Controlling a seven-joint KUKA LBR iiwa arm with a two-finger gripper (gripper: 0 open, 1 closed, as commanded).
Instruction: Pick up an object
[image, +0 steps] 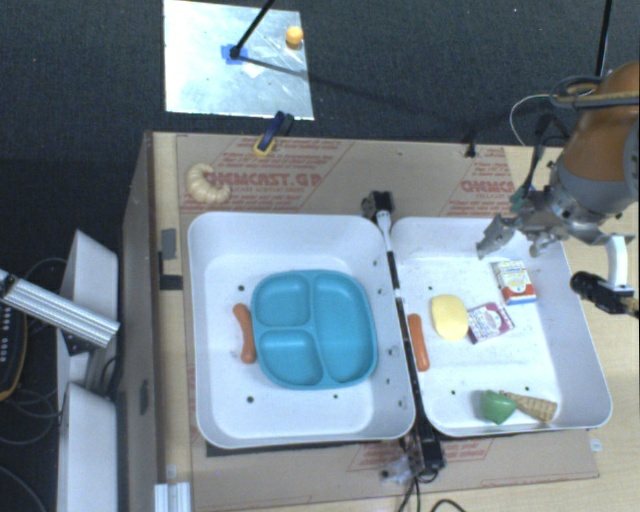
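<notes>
The right bin (580, 340) holds a yellow block (450, 317), a small pink-and-white packet (490, 322), a red-and-white carton (513, 281), an orange sausage (418, 341) by its left wall, a green pepper (494, 406) and a waffle cone (534, 407). My gripper (517, 238) hangs over the far right part of that bin, just above the carton, fingers spread open with nothing between them. The left bin (215, 300) carries a blue divided plate (312, 329) and a second orange sausage (245, 333) left of it.
A cardboard sheet (300, 175) lies beneath both bins, with a pale curled pastry (207, 181) and a blue-yellow tool (271, 134) on its far edge. A shiny sheet (235, 60) lies farther back. A black clamp (379, 207) sits between the bins.
</notes>
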